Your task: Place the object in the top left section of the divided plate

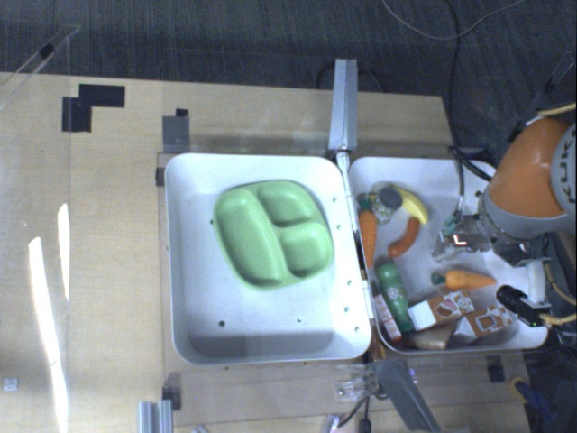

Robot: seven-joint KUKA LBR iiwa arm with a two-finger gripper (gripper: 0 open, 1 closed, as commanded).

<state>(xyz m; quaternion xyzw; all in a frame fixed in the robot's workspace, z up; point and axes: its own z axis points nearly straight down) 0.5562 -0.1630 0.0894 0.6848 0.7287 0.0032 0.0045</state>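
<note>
Pincer point(457, 239) lowered into cluttered right bin point(433, 171), near carrot point(469, 280) (finger state cannot be told); green divided plate point(272, 233) awaits, 3 sections bare.

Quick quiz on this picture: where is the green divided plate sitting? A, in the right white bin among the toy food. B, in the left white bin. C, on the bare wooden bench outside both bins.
B: the green divided plate lies in the left white bin, while the toy food, such as the banana, fills the right white bin.
</note>
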